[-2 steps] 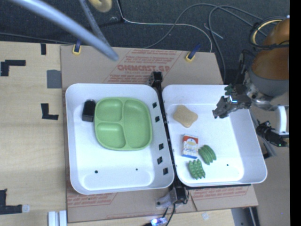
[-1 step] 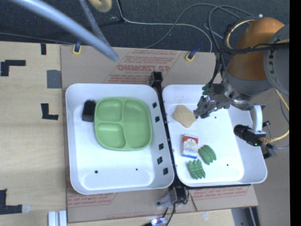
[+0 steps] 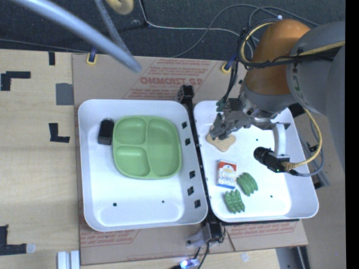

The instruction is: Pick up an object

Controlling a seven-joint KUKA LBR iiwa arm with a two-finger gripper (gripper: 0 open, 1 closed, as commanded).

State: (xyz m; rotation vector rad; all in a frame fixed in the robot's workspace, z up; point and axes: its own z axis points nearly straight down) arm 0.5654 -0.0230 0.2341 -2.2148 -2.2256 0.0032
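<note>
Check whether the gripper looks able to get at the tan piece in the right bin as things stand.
Probably yes. The gripper sits right over the tan piece near the right bin's inner wall, with nothing between them. The small box and green pieces lie clear of it.

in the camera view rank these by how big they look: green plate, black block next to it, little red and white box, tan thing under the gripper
1. Green divided plate, by far the largest.
2. Red and white box.
3. Tan piece and black block: they look alike, and the gripper covers part of the tan piece, so I won't rank them.
</note>
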